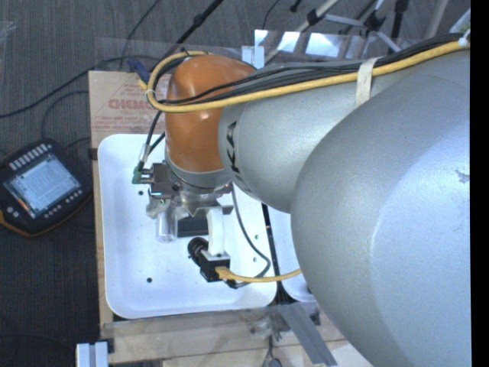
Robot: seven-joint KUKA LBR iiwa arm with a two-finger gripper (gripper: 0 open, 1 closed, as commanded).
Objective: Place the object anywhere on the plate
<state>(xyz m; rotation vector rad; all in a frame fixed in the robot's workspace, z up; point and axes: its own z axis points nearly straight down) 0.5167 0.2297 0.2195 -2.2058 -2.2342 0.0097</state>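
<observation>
A robotics lab: teach pendant (40, 186) on grey carpet, loose cables, tripod legs (367, 6), white bin (122, 281) on a bench.
</observation>
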